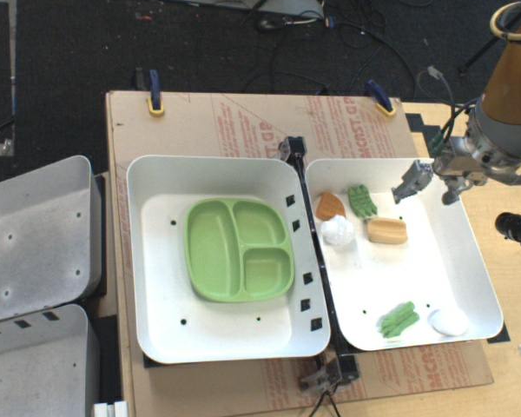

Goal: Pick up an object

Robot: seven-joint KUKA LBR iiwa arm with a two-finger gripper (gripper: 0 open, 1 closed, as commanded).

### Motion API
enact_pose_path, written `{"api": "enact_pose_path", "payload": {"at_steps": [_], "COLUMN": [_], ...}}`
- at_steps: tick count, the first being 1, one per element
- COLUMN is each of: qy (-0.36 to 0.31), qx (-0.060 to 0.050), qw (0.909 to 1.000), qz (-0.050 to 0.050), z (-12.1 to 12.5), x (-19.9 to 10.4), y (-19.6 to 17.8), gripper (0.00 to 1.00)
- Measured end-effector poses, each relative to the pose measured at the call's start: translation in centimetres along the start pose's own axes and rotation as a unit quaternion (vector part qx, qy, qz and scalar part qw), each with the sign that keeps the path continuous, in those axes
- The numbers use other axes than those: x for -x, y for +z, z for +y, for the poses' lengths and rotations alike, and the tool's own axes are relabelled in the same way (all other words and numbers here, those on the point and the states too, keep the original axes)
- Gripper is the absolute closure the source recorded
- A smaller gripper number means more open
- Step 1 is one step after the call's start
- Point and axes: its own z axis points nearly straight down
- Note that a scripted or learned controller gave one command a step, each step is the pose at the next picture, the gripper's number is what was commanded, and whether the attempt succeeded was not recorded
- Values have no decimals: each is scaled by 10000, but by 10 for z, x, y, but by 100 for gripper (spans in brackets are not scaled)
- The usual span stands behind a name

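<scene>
My gripper point(432, 187) hangs open over the upper right part of the right bin point(469, 259), with nothing between its fingers. Below and left of it lie a tan bread-like piece point(386, 230), a green leafy piece point(361, 201), an orange-brown piece point(330, 205) and a white ball point(336, 230). Near the bin's front edge rest another green piece point(398, 319) and a white oval object point(449, 321).
The left bin point(156, 320) holds a green divided plate point(240, 249). Both bins stand on a cardboard sheet point(234, 124) held by clamps at its far edge. Grey metal trays point(35, 233) sit at the far left.
</scene>
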Motion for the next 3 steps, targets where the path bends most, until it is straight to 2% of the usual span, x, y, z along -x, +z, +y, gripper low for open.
{"api": "enact_pose_path", "payload": {"at_steps": [1,3], "qy": [-14,-5], "qx": [59,43], "qw": [10000,10000], "qz": [-8,-2], "z": [2,3], "x": [-1,-6], "y": [-7,116], "gripper": [0,0]}}
